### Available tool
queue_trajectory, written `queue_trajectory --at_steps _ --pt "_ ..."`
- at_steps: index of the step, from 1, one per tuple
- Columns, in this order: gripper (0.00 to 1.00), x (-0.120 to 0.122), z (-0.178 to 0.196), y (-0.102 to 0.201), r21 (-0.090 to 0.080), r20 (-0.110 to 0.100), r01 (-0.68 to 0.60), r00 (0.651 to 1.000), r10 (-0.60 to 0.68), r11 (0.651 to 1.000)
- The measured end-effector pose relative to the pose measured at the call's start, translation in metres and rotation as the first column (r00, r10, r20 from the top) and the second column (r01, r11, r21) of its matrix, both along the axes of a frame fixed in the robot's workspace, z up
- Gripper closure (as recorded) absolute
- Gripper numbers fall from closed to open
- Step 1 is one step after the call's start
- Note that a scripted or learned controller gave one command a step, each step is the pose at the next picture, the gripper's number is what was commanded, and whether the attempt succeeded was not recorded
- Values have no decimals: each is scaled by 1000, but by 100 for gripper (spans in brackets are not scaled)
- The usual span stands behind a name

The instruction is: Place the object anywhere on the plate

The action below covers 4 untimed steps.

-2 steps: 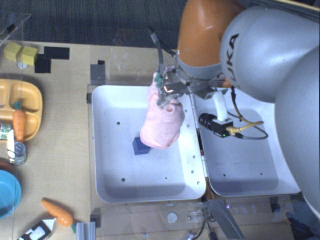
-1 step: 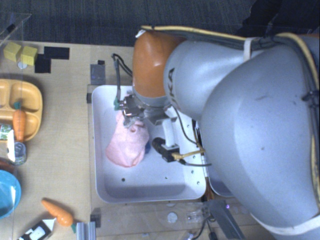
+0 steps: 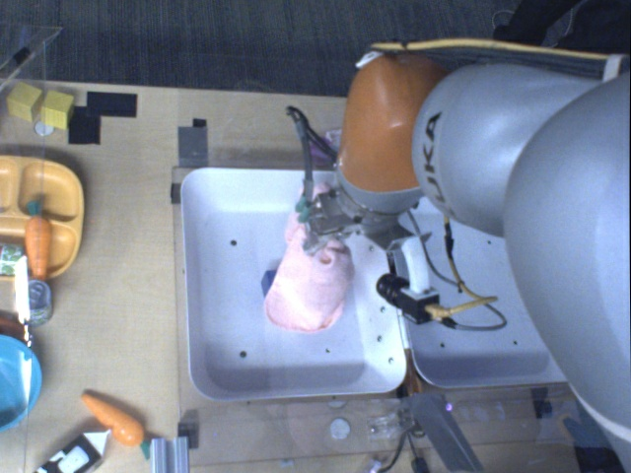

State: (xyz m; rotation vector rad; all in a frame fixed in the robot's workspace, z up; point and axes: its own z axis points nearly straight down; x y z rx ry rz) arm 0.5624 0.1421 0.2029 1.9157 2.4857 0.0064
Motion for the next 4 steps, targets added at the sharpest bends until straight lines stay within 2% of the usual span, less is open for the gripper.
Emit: queue_trajectory --at_steps 1,2,3,4 --pt "100 13 14 -101 -2 2 -119 993 119 993" --pt "100 -31 -39 15 0 -2 -61 998 61 998" --pt "100 -25 -79 -23 1 -4 98 995 -98 995" --pt "100 10 -17 -61 -1 2 -173 985 173 985"
